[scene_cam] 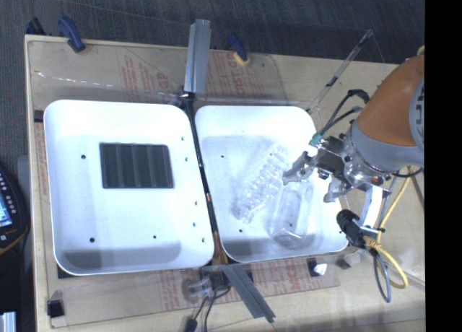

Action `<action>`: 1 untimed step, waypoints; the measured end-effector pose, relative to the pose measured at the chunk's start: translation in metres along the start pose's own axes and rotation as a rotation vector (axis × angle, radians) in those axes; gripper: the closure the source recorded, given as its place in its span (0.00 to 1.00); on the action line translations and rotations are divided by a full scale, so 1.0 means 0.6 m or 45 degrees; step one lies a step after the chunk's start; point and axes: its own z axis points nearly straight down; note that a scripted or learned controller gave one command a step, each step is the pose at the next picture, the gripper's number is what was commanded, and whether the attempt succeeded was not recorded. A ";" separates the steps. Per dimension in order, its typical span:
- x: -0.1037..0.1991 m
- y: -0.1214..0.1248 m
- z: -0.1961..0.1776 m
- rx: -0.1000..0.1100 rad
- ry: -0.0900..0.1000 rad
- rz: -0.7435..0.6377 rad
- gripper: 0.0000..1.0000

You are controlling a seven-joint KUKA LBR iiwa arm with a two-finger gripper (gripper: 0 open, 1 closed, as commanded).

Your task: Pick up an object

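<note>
Just below the jaws lies a clear plastic cup (291, 215), beside a clear ridged tray (258, 182) in the right bin (216, 179). Gripper (312, 177) hovers with jaws apart, holding nothing. Cup is probably light, slick, crushable — pinch its rim gently.

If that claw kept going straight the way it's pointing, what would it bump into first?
Probably the clear plastic bottle lying in the right bin. The gripper points down and leftward from the bin's right side, with the clear ridged plastic tray just beyond. Depth is hard to judge from above.
</note>
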 end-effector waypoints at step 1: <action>-0.016 0.006 0.020 0.001 0.001 -0.178 0.00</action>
